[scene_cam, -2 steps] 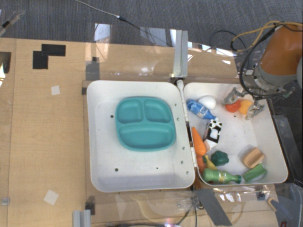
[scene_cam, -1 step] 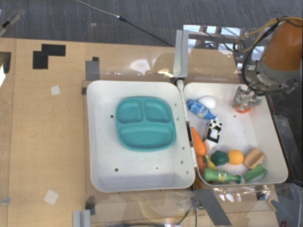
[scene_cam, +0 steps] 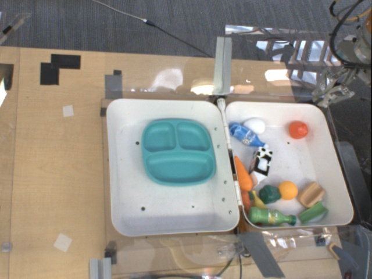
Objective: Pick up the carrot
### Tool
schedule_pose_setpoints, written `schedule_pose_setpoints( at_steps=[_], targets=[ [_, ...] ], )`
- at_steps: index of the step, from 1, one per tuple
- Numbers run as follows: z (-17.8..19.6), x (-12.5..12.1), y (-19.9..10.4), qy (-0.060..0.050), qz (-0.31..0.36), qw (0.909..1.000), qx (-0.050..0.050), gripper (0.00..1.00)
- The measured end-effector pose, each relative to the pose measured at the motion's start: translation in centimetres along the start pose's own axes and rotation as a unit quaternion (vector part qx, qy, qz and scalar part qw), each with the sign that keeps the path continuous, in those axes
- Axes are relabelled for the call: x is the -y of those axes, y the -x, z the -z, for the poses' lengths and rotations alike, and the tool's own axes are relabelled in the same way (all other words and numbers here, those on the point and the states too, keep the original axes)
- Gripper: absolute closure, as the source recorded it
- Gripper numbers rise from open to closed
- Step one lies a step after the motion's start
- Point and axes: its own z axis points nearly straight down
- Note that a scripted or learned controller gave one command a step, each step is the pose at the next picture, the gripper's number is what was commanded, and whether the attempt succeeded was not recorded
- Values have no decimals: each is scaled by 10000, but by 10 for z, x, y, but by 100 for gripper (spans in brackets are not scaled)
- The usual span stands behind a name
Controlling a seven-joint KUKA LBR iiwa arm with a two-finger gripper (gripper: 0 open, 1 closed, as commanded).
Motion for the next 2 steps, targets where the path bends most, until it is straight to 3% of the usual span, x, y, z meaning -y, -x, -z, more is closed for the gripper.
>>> schedule_pose_setpoints(
  at_steps=[1,2],
  targets=[
    [-4,-1,-1,30,1,10000,-21,0],
    [32,-111,-24,32,828,9966,-16,0]
  ],
)
